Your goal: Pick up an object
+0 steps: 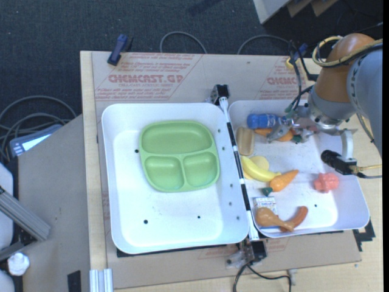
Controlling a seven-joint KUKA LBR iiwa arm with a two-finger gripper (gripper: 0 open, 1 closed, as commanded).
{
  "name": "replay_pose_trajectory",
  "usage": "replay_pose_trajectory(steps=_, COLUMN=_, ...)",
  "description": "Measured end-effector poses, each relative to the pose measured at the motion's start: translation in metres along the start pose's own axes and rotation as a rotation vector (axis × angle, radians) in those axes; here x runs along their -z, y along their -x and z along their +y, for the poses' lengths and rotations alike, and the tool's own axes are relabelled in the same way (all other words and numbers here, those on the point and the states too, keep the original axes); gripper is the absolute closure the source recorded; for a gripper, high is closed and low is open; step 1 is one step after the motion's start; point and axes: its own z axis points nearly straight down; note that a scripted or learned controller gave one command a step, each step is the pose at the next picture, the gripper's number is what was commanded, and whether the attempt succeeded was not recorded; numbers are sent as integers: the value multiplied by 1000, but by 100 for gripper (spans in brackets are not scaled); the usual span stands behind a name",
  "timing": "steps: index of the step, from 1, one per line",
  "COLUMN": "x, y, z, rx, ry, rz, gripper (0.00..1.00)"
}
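Nearest the camera, the front of the right bin [358, 215] holds a brown chicken drumstick [267, 219] with a curved orange sausage-like piece [296, 216] against it, and a small printed tag [265, 202] just behind; its text is too small to read. Mid-bin: a yellow banana [256, 169] touching an orange carrot [284, 179], and a pink lumpy toy [326, 182] well apart toward the right wall. A tan block [245, 140] sits against the left wall. At the back of this bin lies a blue bottle [260, 121] on its side over an orange item [270, 133]. The hand [293, 128] sits low there, just beside the bottle and the orange item; cannot tell whether its fingers are open or closed, nor whether anything is gripped. The left bin [118, 181] holds one green divided plate [180, 155], three compartments, nothing in them. Farther back, the brown sheet on the worktop [158, 75] carries red print reading "CHEMCAST GP", repeated partly at the right. A blue clip [118, 48] sits at the far left corner.
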Motion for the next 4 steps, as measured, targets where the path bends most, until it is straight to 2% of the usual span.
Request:
replay_pose_trajectory(steps=1, x=16, y=35, z=25, rx=-5, ry=-14, rz=-3, gripper=0)
replay_pose_trajectory(steps=2, x=7, y=12, z=25, rx=-12, ry=-19, rz=-16, gripper=0)
replay_pose_trajectory(steps=3, x=7, y=1, z=24, rx=-13, ry=-20, rz=-19, gripper=0)
replay_pose_trajectory(steps=4, x=14, y=3, z=20, rx=-16, ry=-36, rz=-21, gripper=100)
